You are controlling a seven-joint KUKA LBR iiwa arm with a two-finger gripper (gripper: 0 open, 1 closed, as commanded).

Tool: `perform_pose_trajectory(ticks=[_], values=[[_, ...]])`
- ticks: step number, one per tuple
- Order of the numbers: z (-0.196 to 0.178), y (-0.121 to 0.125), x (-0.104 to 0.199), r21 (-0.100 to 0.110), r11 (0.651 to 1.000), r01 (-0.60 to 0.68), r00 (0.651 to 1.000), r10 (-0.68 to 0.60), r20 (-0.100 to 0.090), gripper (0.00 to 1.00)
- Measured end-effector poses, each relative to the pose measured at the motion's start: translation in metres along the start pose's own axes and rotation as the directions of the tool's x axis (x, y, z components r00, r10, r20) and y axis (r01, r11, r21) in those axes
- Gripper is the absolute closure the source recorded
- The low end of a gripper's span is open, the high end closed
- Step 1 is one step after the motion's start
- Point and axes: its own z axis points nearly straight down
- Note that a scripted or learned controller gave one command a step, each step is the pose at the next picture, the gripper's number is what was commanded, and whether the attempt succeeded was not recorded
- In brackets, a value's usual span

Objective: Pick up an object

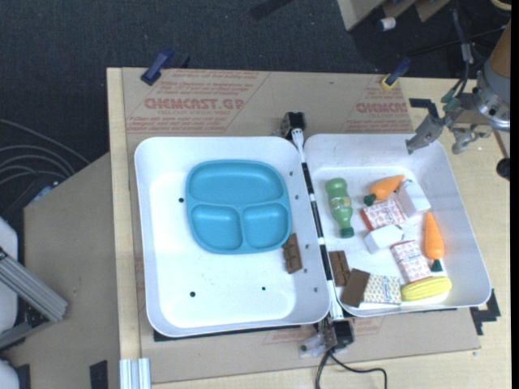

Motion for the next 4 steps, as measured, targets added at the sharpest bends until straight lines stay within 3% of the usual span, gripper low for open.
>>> perform_pose_trajectory(ticks=[1,2,3,4], values=[[0.146,0.006,0.005,-0.001,1.000,0.001,1.000,-0.001,0.001,0.00],[0.135,0.007,0.005,-0.003,1.000,0.002,1.000,-0.002,0.002,1.00],[0.074,0.033,0.056,-0.004,1.000,0.002,1.000,-0.002,0.000,1.00],[0.002,0.014,0.157,-0.003,1.000,0.002,1.000,-0.002,-0.001,1.00]])
